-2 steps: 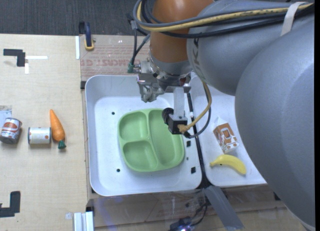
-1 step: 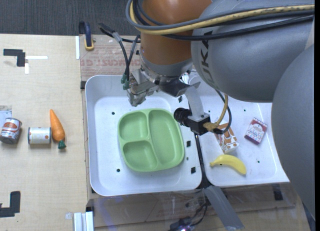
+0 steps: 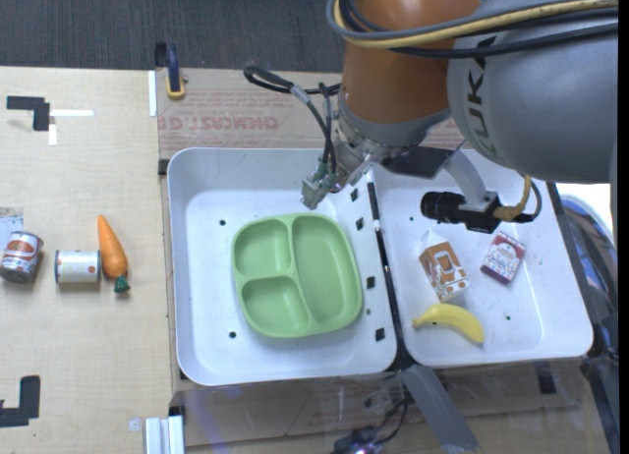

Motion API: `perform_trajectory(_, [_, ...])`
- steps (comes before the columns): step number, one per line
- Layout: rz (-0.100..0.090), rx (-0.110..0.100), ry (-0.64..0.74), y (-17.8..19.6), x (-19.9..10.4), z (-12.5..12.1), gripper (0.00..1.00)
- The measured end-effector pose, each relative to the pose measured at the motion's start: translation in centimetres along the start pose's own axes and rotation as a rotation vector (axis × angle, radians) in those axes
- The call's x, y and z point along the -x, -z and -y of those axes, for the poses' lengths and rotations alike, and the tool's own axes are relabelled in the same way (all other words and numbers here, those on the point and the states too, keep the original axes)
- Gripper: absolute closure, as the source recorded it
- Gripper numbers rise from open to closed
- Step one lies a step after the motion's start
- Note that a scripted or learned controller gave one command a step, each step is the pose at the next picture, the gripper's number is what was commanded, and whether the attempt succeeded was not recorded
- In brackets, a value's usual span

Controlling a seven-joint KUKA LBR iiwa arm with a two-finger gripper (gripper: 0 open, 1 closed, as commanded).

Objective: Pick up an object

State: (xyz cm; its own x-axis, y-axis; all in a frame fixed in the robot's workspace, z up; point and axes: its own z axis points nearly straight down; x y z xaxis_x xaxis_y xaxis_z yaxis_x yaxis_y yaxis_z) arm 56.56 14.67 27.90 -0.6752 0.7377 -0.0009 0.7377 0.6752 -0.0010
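A green divided plate lies in the left bin. In the right bin lie a yellow banana, a white and orange snack packet and a small red and white box. My gripper hangs over the left bin just beyond the plate's far edge, close to the wall between the bins. It points down and to the left. I see nothing held in it. The big orange wrist band and the grey arm hide the far part of the right bin.
On the wooden bench to the left lie an orange carrot, a white can and a red and silver can. A blue and orange clamp stands at the bench's far edge.
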Motion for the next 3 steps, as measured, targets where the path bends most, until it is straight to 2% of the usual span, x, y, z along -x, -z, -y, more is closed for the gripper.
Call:
perform_trajectory(1, [0.000,0.001,0.195,-2.4,-6.3,6.2,1.00])
perform_trajectory(2, [0.000,0.001,0.431,-3.8,-12.0,0.9,1.00])
perform_trajectory(3, [0.002,0.003,0.660,5.2,-4.6,-4.6,1.00])
